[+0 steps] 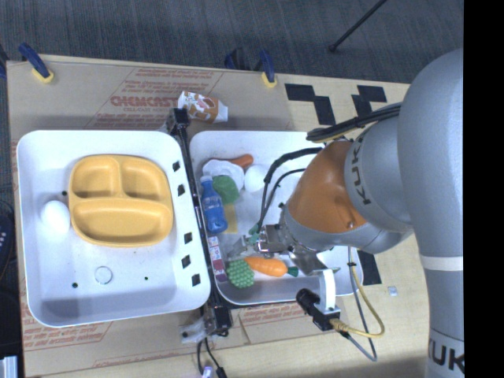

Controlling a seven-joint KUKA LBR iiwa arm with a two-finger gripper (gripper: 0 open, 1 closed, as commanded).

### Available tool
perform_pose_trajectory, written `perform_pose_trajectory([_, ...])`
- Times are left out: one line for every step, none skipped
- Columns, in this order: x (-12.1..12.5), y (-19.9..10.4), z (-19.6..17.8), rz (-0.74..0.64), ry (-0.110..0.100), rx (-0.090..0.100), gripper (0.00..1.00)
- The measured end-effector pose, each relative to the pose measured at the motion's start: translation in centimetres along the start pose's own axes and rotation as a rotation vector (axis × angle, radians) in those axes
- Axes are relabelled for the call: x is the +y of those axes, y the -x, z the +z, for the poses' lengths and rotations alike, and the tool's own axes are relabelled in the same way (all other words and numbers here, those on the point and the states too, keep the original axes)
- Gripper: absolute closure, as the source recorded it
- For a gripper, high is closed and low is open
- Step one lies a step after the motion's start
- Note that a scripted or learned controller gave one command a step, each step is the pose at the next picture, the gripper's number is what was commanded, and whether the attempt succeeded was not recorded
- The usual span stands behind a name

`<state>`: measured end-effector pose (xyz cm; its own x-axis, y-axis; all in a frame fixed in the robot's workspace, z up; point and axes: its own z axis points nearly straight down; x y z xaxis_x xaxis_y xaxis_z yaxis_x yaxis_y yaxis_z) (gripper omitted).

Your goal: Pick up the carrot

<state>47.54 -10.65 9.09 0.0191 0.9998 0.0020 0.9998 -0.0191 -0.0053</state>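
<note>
Carrot [266,267] looks light, stiff, slick plastic just below the gripper [272,246]; pinch mid-body across its width, your finger state: can't tell.

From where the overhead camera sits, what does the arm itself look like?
A bulky grey arm with rounded links and an orange band above the wrist. Dark lettering runs along the joint by the band. Black cables loop past the band toward the tool, and a yellowish cable trails below.

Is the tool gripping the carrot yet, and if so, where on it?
Cannot tell. The tool sits right above the carrot in the right bin, but the wrist blocks the contact.
</note>
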Motion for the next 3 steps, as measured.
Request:
perform_pose_trajectory([0.00,0.00,0.00,0.000,0.000,0.000,0.00])
perform_pose_trajectory([0.00,0.00,0.00,0.000,0.000,0.000,0.00])
perform_pose_trajectory([0.00,0.00,0.00,0.000,0.000,0.000,0.00])
